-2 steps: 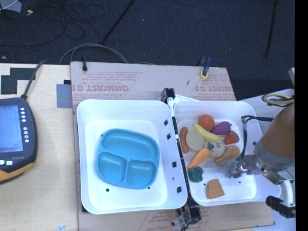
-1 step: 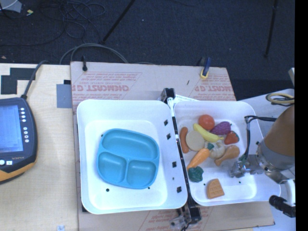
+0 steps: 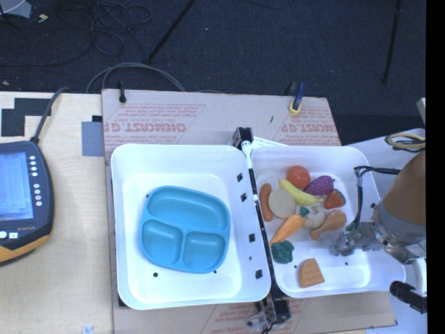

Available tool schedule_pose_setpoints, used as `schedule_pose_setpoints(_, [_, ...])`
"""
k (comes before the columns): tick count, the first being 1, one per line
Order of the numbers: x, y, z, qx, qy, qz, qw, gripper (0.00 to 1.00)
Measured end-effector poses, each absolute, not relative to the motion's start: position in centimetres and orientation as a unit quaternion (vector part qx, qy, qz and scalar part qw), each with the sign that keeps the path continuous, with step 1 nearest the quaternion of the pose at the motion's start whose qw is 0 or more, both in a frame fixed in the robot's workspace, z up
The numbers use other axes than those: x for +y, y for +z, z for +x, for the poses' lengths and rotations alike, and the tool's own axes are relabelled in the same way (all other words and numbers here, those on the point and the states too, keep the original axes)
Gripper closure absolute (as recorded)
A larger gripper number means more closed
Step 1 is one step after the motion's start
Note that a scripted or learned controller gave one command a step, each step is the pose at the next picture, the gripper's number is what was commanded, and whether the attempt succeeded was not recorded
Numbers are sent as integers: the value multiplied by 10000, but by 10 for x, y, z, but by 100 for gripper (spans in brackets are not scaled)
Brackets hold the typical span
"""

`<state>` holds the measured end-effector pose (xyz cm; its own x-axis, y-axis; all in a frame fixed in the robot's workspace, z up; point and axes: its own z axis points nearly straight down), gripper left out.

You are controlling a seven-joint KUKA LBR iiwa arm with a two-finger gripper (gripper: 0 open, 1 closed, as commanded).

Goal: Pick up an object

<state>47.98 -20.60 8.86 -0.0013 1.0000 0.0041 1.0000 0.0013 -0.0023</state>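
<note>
The right bin (image 3: pixel 348 278) holds a heap of toy food: a red tomato (image 3: pixel 299 176), a purple piece (image 3: pixel 320 185), a yellow banana (image 3: pixel 297 192), a red piece (image 3: pixel 335 199), a beige disc (image 3: pixel 281 203), a brown sausage (image 3: pixel 265 202), a carrot (image 3: pixel 287 228) and a tan drumstick (image 3: pixel 329 223). A green broccoli (image 3: pixel 282 251) and an orange cracker (image 3: pixel 310 273) lie apart toward the front. My gripper (image 3: pixel 346 245) is low in this bin near its right wall, just right of the drumstick. Nothing shows in its grasp.
The left bin (image 3: pixel 132 186) bears a blue divided plate (image 3: pixel 185 228). Both bins rest on cardboard (image 3: pixel 208 120). A teach pendant (image 3: pixel 21 193) lies on the bench at far left. A blue clamp (image 3: pixel 297 97) sits at the cardboard's back edge. A cable (image 3: pixel 360 186) hangs by the arm (image 3: pixel 407 204).
</note>
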Motion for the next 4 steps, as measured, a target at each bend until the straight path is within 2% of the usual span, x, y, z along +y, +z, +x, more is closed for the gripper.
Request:
schedule_pose_setpoints(1, [-207, 88, 480, -7069, -3, -7073, 10, 0])
schedule_pose_setpoints(2, [-215, 227, 478, -7073, -24, -7069, -60, 0])
schedule_pose_setpoints(3, [-147, 384, 478, -7098, -52, -7043, -60, 0])
schedule_pose_setpoints(4, [-150, 385, 477, -7087, 14, -7055, 8, 100])
